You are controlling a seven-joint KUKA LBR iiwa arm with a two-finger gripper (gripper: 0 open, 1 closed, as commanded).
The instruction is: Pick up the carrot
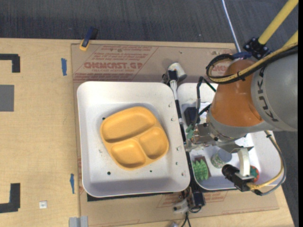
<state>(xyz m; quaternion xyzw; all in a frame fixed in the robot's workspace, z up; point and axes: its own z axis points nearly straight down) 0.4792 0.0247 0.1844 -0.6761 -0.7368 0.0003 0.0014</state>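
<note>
My arm, with its orange band (235, 98), hangs low over the right bin (270, 143) and covers most of it. The gripper (200, 137) points down at that bin's left side, close to the wall between the two bins, and the wrist hides its tip. A small red-orange and green thing (256, 173) lies near the bin's front right, half hidden behind a black and white fitting on the arm. It may be the carrot, but it is too small to tell.
A green ridged toy (200, 168) and a pale round item (217, 161) lie at the front of the right bin. A yellow divided plate (135, 137) sits in the left bin (90, 126). Cables (265, 186) loop along the right bin's front.
</note>
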